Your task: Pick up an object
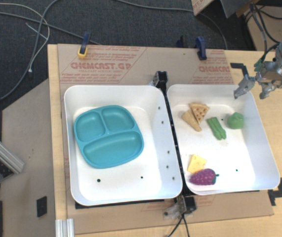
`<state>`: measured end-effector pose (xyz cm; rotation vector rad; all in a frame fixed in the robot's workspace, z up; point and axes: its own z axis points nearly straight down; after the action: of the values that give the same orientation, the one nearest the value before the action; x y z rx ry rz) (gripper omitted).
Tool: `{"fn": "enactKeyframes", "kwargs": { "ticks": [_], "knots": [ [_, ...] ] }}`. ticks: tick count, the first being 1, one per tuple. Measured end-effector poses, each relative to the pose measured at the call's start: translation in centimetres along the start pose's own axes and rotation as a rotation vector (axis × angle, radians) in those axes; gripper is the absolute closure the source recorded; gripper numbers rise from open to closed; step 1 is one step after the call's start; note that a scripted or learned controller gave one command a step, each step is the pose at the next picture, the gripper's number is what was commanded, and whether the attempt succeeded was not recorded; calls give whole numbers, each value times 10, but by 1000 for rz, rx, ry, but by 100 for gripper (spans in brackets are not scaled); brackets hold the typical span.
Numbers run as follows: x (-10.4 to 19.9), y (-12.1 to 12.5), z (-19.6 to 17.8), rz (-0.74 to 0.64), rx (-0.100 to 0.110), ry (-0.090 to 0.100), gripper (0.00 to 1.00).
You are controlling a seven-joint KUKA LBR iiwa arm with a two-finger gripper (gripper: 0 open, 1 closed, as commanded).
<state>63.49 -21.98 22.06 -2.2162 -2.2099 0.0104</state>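
Note:
My gripper (253, 90) hangs open over the far right corner of the right bin (259, 154), with nothing between its fingers. In that bin lie a tan waffle wedge (199, 113) beside a brown bread piece (191, 121), a green pepper-like piece (217, 128), a round green piece (235, 121), a yellow cheese wedge (196, 163) and a purple grape bunch (203, 177). The round green piece is the closest to the gripper, just below and left of it.
The left bin (76, 177) holds a teal divided plate (109, 135). Black clips (160, 77) join the bins at the middle divider. Blue clamps (84, 43) (200, 47) pin the cardboard at the back edge.

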Motion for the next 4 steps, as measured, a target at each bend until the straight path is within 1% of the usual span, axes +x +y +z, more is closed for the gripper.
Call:
{"fn": "enactKeyframes", "kwargs": {
  "ticks": [1, 2, 3, 4],
  "knots": [
    [0, 3, -8, -3, -13, -3, 0],
    [5, 0, 35, -3, -8, -1, 0],
    [9, 10, 90, -5, -7, -1, 0],
    [10, 10, 139, -5, -7, -2, 0]
  ]
}}
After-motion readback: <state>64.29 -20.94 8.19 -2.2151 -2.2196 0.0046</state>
